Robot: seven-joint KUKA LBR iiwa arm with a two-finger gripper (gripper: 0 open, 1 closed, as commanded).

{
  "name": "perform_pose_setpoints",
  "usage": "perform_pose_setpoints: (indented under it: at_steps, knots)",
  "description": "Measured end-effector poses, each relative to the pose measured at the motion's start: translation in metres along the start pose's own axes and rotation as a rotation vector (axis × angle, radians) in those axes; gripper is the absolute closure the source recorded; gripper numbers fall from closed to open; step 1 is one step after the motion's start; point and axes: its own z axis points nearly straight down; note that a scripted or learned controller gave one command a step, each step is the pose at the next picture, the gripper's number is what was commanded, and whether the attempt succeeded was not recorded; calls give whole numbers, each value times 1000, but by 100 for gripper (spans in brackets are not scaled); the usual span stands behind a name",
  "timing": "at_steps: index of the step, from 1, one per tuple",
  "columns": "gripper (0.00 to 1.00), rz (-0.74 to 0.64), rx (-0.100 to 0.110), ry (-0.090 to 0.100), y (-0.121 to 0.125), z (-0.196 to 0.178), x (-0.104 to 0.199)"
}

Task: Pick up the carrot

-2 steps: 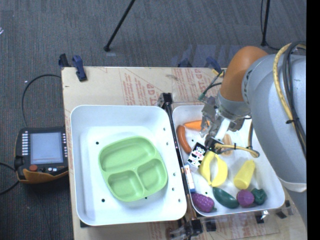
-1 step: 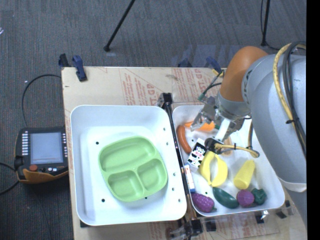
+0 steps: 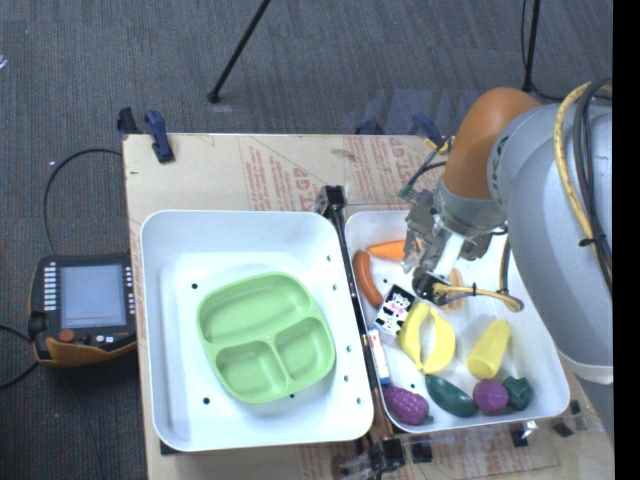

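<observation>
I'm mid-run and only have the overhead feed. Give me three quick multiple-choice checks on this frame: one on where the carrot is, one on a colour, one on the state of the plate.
1. Where does the carrot lie?
A. in the right bin, near its far edge, beside the hand
B. on the divided plate
C. on the floor by the pendant

2. What colour is the divided plate?
A. white
B. light green
C. orange

3. What do the plate's compartments hold?
A. the banana
B. the carrot
C. nothing

Answers: 1 A, the orange carrot sits in the right bin just left of the hand. 2 B, it is pale green against the white left bin. 3 C, all three compartments show bare green; the banana lies in the right bin.
</observation>
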Motion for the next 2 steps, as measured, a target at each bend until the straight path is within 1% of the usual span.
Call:
perform_pose_setpoints:
  at_steps: [1, 2]
  knots:
    - [0, -1, 1, -1, 0, 0, 0]
    - [0, 201, -12, 9, 13, 27, -29]
